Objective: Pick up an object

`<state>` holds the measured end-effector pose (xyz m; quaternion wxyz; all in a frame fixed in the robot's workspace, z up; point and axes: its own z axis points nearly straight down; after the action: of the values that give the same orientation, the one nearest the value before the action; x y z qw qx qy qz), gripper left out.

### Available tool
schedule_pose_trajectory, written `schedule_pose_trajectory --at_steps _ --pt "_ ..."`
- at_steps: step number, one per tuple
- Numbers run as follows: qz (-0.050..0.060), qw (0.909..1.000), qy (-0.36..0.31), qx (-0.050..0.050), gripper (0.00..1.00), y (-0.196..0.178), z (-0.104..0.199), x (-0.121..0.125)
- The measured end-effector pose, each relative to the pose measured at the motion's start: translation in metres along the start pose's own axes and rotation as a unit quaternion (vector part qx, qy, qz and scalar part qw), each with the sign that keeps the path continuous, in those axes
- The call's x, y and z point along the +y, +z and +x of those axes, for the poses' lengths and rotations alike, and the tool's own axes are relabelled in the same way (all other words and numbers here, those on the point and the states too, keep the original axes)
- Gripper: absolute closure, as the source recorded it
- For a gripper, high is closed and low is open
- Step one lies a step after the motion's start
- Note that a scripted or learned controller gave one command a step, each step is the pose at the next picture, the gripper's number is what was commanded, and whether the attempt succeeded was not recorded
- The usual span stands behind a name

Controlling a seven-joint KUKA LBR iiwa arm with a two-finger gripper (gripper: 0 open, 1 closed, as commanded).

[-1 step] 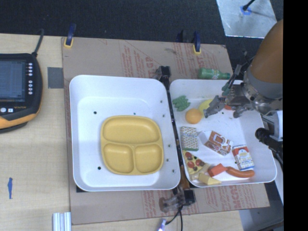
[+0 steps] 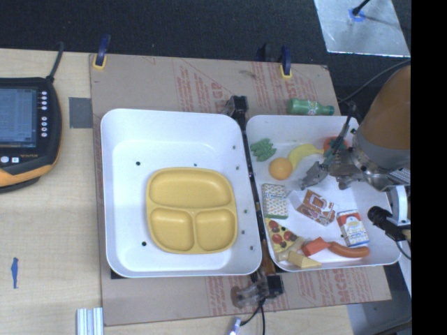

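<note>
Two white bins sit side by side; no label is legible. The sausage lies lengthwise left to right in the right bin. The end effector hangs over that bin, and I cannot tell its state.

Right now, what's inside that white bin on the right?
The right bin holds toy food: an orange, banana, green leafy piece, pizza slice, sausage and small cartons. The claw hangs above it; the arm covers the far corner.
</note>
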<state>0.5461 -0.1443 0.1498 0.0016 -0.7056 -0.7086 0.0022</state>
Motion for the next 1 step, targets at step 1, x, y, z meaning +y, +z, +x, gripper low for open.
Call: schedule_pose_trajectory --at_steps 1 --pt "-0.001 1.0 -0.001 0.0 0.0 0.0584 0.0413 0.0399"
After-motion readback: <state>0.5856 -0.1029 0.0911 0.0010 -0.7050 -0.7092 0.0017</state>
